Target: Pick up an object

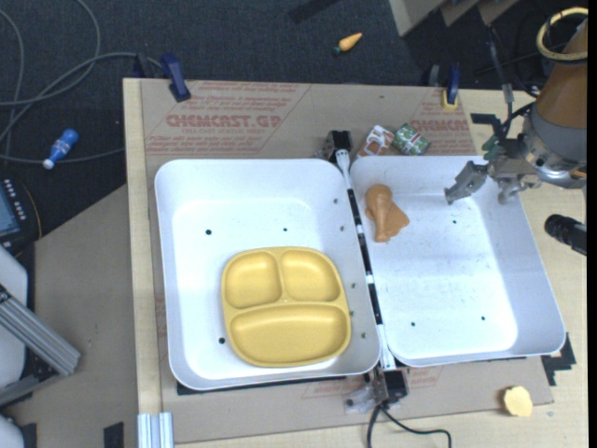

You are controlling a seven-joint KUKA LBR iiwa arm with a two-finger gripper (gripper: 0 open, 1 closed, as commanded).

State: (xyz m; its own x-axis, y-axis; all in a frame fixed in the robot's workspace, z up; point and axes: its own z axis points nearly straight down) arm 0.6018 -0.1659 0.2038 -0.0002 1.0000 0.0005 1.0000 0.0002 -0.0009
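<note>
The small tan toy point(385, 213), lying near the left wall of the right bin point(466, 343), is judged light and best gripped across its narrow top, while the gripper point(485, 183) hangs open and empty near the far right corner.

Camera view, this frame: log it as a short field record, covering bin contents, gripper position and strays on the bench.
left bin: yellow divided plate, lying flat
right bin: tan toy near its left wall
gripper: over the right bin's upper right corner, nothing visible between fingers
toy contact: none, gripper apart from it
bench strays: small packets above the bins, yellow piece at lower right
</note>
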